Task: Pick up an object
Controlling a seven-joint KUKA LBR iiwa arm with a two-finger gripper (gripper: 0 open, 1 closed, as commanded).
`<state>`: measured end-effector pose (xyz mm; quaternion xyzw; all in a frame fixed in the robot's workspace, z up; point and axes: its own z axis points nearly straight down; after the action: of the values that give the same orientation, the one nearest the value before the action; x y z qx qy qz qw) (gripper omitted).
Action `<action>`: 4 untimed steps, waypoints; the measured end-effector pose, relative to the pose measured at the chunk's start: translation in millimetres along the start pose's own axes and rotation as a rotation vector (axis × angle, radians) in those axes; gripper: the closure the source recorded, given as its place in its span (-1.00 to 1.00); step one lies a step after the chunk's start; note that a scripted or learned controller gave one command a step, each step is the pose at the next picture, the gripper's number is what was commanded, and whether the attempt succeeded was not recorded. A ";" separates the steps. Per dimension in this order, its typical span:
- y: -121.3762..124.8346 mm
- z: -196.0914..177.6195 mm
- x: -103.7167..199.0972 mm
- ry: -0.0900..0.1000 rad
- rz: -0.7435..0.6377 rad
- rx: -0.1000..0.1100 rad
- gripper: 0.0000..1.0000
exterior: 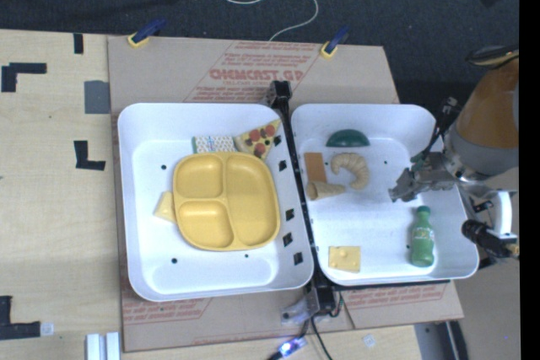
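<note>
My hand (pixel 405 188) hovers low over the right bin (pixel 380 115), near its right wall; I cannot tell how it is set. The nearest pick is the green bottle (pixel 421 237), lying just toward the bin's front edge from my hand, its long axis running front to back, cap end nearer me. The croissant (pixel 353 167) lies farther left, near the middle.

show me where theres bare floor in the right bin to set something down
The widest bare patch in the right bin lies mid-floor, bordered by the croissant above, the cheese slice below and the green bottle to the right. The upper left is crowded: green dome, croissant and tan block sit close together. The gripper hangs over the right side, above the bottle.
</note>
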<state>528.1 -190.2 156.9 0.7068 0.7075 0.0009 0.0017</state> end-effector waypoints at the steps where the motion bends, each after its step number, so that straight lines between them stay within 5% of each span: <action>1: 9.3 -46.2 -0.8 0.000 -0.001 0.001 1.00; 2: 10.1 -68.6 0.0 0.001 -0.001 0.002 1.00; 4: 90.6 -65.5 75.6 0.002 -0.006 0.002 1.00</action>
<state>618.4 -114.4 222.7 0.7048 0.7094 0.0009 0.0003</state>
